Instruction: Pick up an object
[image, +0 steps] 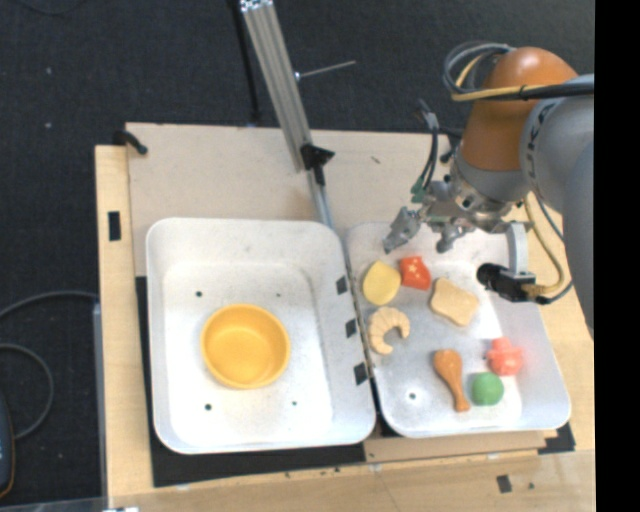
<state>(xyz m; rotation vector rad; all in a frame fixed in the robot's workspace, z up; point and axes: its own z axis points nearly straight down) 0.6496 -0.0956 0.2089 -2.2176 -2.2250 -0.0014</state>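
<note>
My gripper (424, 233) hangs open above the far end of the right bin (545, 395), its two grey fingers spread with nothing between them. Just below it lie a red block (415, 272) and a yellow lemon-like piece (380, 283). A tan bread slice (454, 302) lies to the right of them, a croissant (388, 328) nearer the bin's left wall. Toward the front sit a drumstick (452, 377), a green ball (487, 389) and a pink-red piece (505, 356).
The left bin (175, 250) holds a yellow bowl (246, 346). A slanted metal pole (290, 110) rises from between the bins at the back. Cables and a black connector (500, 280) hang by the wrist over the right bin.
</note>
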